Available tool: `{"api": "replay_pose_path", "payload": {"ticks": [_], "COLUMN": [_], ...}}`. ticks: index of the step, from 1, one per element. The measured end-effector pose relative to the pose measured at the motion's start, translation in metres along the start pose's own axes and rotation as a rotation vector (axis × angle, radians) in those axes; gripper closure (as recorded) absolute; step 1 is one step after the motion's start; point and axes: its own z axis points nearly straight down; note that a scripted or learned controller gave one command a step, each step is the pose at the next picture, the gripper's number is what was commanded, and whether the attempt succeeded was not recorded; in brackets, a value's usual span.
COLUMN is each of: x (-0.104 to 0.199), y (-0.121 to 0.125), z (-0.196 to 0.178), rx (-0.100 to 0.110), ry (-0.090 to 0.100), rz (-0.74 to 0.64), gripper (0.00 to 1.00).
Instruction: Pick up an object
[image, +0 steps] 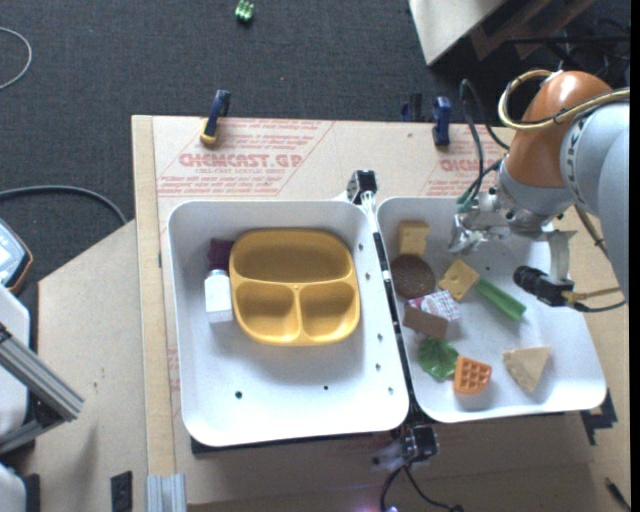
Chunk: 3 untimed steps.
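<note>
While nothing looks lifted yet, the task seems to be at its approach stage, with the grasp and the lift both left to do

At centre left the left bin (190, 400) holds a yellow tray (293, 285) with three compartments, a small white bottle (218, 296) touching its left edge, and a dark purple item (220, 250) just above the bottle

Right of centre the right bin (585, 375) carries the loose pieces: a tan block (412, 238) at its upper left, a brown disc (411, 274) just below that, a yellow wedge (459, 279) beside the disc, a wrapped pink and white piece (436, 306) over a brown bar (424, 322), a green stick (499, 299), a green leaf (437, 357), an orange waffle (472, 376) and a pale wedge (528, 366) near the lower right

At upper right the gripper (466, 235) hangs over the upper part of the right bin, just above the yellow wedge and right of the tan block, the nearest candidates for a pick; which one is meant I cannot tell. Whether the tool is spread or pressed together I cannot tell at this slant, and no piece shows in its grip
</note>
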Motion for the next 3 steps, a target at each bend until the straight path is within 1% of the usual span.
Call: {"api": "replay_pose_path", "payload": {"ticks": [1,2,3], "x": [0.002,-0.002,-0.003], "y": [0.001,0.005,0.006], "z": [-0.064,-0.108,-0.129], "rx": [-0.001,-0.001,0.000], "ry": [0.000,0.000,0.000], "rz": [0.000,0.000,0.000], "gripper": [1.00,1.00,1.00]}}
